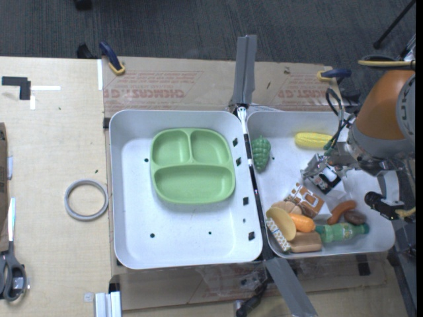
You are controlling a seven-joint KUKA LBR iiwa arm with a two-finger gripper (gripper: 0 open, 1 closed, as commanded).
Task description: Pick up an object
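My gripper [319,176] hangs over the middle of the right bin [277,137], just above a heap of toy food. Right below it lies a brown and white box [304,199]. Around that lie a yellow banana-like piece [285,224], an orange carrot [303,222], a brown bread piece [305,242], a green bottle [340,232] and a red-brown sausage [344,211]. A yellow corn cob [313,139] rests at the bin's far side and a green ridged vegetable [262,153] leans at its left wall. Nothing shows between the fingers.
The left bin [125,197] holds a green divided plate [192,165]. On the bench to the left lie a roll of tape [86,199] and scissors [12,269]. A metal divider [244,71] runs between the bins.
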